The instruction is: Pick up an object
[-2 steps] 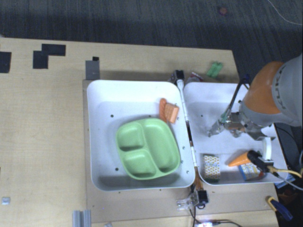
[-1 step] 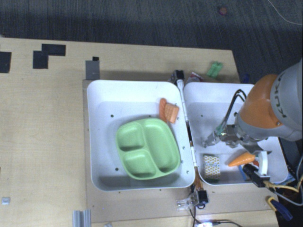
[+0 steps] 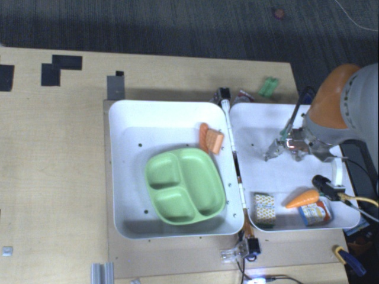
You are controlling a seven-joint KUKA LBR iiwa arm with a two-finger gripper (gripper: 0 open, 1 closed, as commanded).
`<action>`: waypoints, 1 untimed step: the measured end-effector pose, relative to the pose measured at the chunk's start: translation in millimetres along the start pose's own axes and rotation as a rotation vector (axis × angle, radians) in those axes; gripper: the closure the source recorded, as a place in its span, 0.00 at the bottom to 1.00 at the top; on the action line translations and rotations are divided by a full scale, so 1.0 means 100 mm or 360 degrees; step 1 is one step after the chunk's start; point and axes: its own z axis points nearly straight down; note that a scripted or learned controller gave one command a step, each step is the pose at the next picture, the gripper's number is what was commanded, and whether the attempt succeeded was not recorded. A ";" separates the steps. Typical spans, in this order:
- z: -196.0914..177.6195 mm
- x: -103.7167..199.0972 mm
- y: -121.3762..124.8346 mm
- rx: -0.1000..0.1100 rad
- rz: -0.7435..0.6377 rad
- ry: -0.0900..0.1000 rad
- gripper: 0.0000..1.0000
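Down at the bottom right of the frame, the right bin (image 3: 260, 123) has a patterned little box (image 3: 265, 208), a carrot (image 3: 303, 198) and a blue-labelled can (image 3: 312, 213) lined up along its lower edge. Above them the arm (image 3: 349, 105) leans in from the right edge, gripper (image 3: 283, 148) low over bare bin floor, nothing between its fingers; can't tell how wide they are. Left bin (image 3: 121, 158) holds a green divided plate (image 3: 185, 185) and an orange block (image 3: 211, 139) higher up.

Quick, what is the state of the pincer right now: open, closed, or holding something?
Pincer: over the right bin; open or closed cannot be told.
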 end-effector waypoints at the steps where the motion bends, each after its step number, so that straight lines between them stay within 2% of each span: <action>1: 0.01 0.00 -0.69 -0.0004 0.0005 -0.0002 0.00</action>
